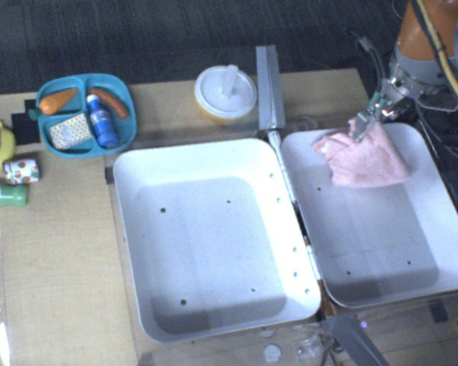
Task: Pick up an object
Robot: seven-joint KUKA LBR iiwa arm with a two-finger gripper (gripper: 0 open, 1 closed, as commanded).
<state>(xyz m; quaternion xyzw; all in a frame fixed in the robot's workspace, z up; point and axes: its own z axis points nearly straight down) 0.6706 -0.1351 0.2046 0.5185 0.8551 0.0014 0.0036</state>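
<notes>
Two shallow white bins sit side by side on the bench [58,284], and the left bin [207,239] is bare inside. Over in the right bin [386,232], a pink cloth [368,160] lies crumpled against the far wall, near the back right corner. At the cloth's upper edge sits the gripper [364,124], reaching in from the right on the grey arm with its orange band [431,5]. Whether the jaws are open, closed or pinching the fabric cannot be told; the tips are small and blurred against the cloth. A fold of the cloth seems to rise toward them, though that may only be a crease.

Judging from this, the pick is at the grasp stage: the gripper has reached the cloth, but the cloth rests on the bin floor, so a lift is not yet shown. Beyond the bins stand a blue divided tray [86,113] with toy food and a lidded cup [225,93]
</notes>
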